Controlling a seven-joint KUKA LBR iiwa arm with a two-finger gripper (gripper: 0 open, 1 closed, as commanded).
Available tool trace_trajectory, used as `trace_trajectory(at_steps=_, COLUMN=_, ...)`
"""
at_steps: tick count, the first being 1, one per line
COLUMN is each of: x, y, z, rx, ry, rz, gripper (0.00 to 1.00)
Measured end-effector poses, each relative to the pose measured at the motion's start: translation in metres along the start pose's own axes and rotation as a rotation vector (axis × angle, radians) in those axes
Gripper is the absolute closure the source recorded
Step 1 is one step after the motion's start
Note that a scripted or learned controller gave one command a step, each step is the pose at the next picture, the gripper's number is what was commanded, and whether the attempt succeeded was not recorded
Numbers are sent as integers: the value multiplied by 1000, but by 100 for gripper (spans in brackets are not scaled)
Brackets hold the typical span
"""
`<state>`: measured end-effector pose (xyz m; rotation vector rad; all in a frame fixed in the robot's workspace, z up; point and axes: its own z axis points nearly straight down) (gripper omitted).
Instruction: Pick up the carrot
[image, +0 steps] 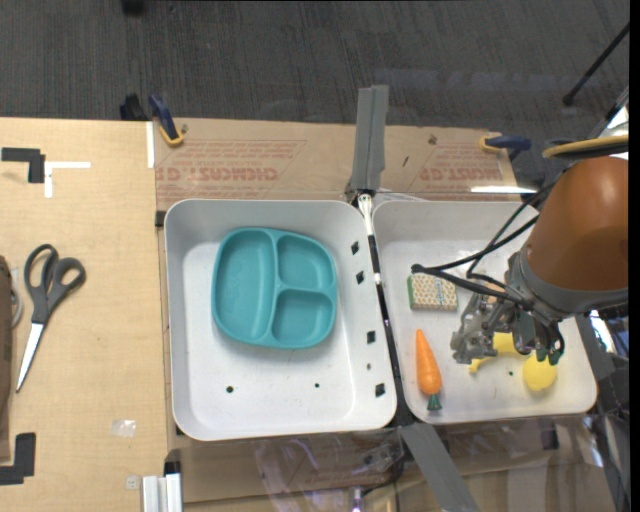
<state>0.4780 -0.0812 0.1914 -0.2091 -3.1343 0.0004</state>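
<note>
The carrot (428, 367) is orange with a small green stem end. It lies lengthwise at the left side of the right bin (455, 225), close to the divider. My gripper (468, 348) hangs low over the bin floor just right of the carrot, a short gap apart from it. The arm's orange band and wrist cover much of the bin's right half.
A speckled rectangular block (432, 292) lies behind the carrot. Yellow pieces (539, 374) sit to the right of the gripper, near the front right corner. The left bin (190, 330) holds a teal divided plate (275, 288). Scissors (42, 300) lie on the bench at far left.
</note>
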Motion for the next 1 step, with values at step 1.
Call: trace_trajectory(at_steps=1, x=7, y=56, z=0, rx=0, ry=0, rz=292, gripper=100)
